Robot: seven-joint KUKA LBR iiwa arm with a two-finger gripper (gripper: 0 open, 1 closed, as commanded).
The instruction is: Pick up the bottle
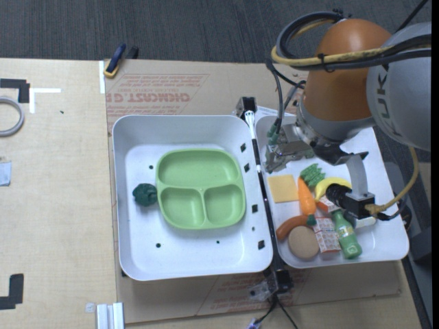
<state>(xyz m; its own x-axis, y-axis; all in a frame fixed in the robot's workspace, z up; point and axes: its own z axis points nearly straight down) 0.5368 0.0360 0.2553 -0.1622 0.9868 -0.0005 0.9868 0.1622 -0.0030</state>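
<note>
Gripper hangs over the right bin, its state impossible to tell; the green bottle lies near 1 corner among toy food.

arm: cut off right | end effector: blurred, state unclear

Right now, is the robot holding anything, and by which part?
It cannot be told. The gripper hangs over the right bin, and the green bottle lies in that bin, apart from it.
</note>
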